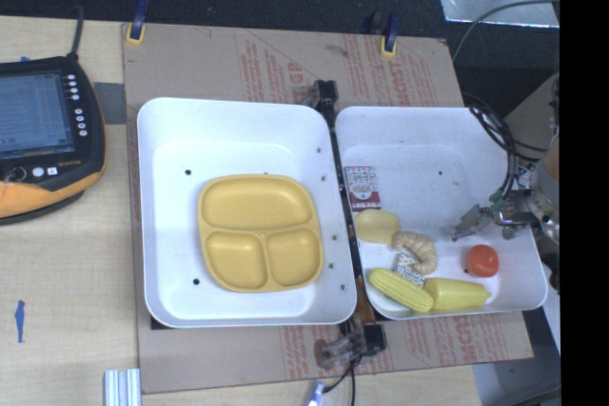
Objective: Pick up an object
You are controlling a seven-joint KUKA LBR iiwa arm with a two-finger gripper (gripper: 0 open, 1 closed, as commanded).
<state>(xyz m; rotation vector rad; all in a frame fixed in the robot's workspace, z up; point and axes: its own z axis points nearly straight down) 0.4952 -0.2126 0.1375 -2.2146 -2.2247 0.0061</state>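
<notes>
The right bin [419, 133] holds a small red and white packet [362, 186], a pale yellow rounded piece [378, 226], a tan curled piece [416, 251], a corn cob [400, 290], a yellow oblong piece [459, 294] and a red tomato-like ball [482, 260]. The corn and the oblong piece lie at the bin's near edge, on what looks like a small white dish. My gripper [482, 220] hangs low over the right side of this bin, just above and left of the red ball. Nothing is seen held in it.
The left bin [171, 138] carries a yellow divided plate [259, 231]. A black and orange tablet pendant [43, 133] lies on the bench at far left. Clamps [388, 33] pin the cardboard at the back edge. Cables [495, 138] trail over the right bin's far right corner.
</notes>
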